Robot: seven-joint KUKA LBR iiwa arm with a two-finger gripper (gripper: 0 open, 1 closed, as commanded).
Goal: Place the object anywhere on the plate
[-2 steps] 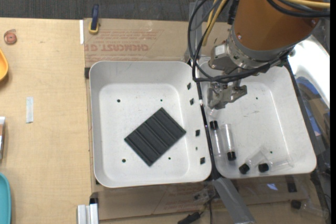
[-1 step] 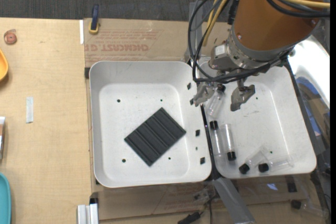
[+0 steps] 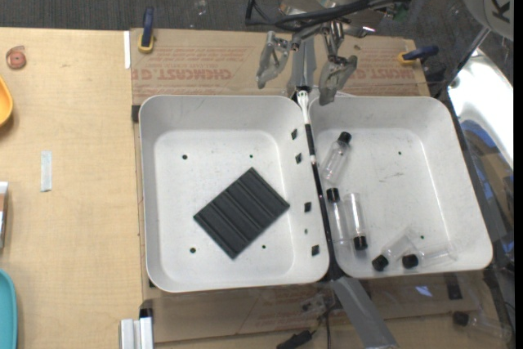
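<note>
Clear plastic vials (image 3: 354, 217) with black caps lay scattered in the right bin (image 3: 445, 143), all well apart from the dark ribbed plate (image 3: 242, 212) resting alone in the left bin (image 3: 163, 176). Beyond the plate, over the far end of the seam between the bins, the pincer (image 3: 304, 76) hung with its fingers spread and nothing between them. By the look of it, the task had barely begun: no vial was gripped and none sat on the plate. The vials' transparent bodies blurred into the white bin floor, making their count uncertain.
</note>
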